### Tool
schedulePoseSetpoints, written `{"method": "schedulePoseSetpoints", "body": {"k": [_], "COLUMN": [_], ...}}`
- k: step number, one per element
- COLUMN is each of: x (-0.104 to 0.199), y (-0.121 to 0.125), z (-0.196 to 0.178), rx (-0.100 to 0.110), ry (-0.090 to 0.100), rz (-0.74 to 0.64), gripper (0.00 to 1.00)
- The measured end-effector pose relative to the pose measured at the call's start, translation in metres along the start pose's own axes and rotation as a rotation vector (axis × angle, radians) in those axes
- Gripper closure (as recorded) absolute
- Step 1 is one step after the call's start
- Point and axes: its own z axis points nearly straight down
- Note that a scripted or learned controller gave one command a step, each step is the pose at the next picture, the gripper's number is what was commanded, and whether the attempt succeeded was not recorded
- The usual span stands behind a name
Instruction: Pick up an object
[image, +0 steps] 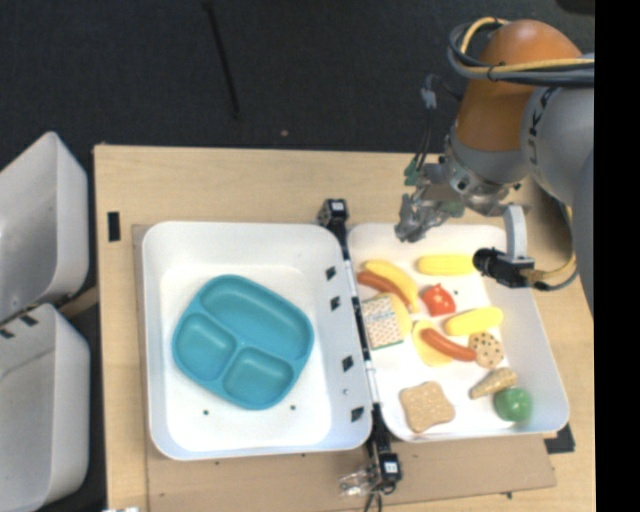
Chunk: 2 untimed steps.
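Yellow and red toy food lies crowded in the right bin (540, 330), and no item is chosen yet, so the task's thing is any of them. I take the red tomato-like piece (437, 298) as landmark, approx. in the middle of the pile. Just left of it lies a banana (392, 281) with a red strip along it; just above it a small yellow piece (446, 264); below it a hot dog (447, 345), and below-right a second yellow piece (474, 320) and a cookie (487, 349). Further below: a bread slice (427, 406) and a green ball (513, 403). A checkered card (381, 321) sits left-below, near the bin divider.

The gripper (412, 226) hangs above-left of the tomato piece, over the bin's top edge, w/ nothing visible between its fingers; whether they are wide or narrow I cannot tell.

Risks, in my judgement: items touch each other, so a descent may push neighbours or close on two at once. Rounded pieces can slip out. Going straight down from here may hit the bin rim. The blue plate (243, 341) in the left bin (160, 300) is far from this and not a concern.
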Motion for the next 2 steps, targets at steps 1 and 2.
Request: {"method": "schedulePoseSetpoints", "body": {"k": [1,2], "x": [0.06,0.12], "y": [0.005,0.002], "z": [0.004,0.014], "rx": [0.001,0.003], "ry": [0.0,-0.001], "rz": [0.0,0.0], "gripper": [1.0,1.0]}}
